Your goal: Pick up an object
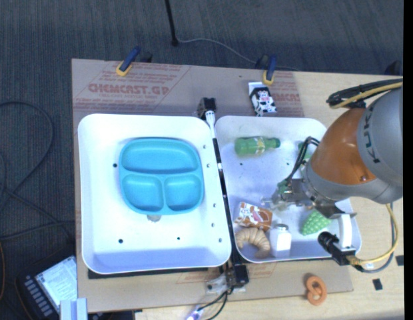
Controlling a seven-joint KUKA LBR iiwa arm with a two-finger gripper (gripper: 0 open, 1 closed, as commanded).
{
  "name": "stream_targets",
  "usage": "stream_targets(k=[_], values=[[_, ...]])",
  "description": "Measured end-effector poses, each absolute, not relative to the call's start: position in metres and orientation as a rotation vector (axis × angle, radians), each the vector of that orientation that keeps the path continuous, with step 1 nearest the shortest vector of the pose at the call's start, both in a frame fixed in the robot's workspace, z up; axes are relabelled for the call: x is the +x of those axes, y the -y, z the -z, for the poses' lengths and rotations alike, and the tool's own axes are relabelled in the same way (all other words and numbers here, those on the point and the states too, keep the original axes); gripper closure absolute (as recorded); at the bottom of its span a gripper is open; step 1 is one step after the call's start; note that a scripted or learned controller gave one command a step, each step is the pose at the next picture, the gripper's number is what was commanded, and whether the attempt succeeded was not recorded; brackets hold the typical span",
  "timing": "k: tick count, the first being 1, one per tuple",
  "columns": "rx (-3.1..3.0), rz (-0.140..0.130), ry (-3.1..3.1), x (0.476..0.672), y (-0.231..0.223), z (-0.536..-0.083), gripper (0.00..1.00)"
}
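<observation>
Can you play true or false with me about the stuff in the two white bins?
1. The blue tray lies in the left bin. True.
2. The green bottle stands upright. False: it lies on its side in the right bin.
3. The croissant is in the left bin. False: it sits at the right bin's near edge.
4. The tool hangs over the right bin. True.
5. A small orange pretzel lies on the bench outside the bins. True.
</observation>
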State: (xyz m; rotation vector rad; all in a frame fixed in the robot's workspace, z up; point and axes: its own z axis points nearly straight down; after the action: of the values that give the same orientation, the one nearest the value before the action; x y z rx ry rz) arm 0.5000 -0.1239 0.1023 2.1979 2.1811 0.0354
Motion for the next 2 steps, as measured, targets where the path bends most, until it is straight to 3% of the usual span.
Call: stream_targets(k=[1, 2], values=[[2.218, -0.001, -2.22, 0.574, 0.12, -0.175, 1.0], [2.218, 0.002, -2.223, 0.668, 0.107, -0.171, 1.0]])
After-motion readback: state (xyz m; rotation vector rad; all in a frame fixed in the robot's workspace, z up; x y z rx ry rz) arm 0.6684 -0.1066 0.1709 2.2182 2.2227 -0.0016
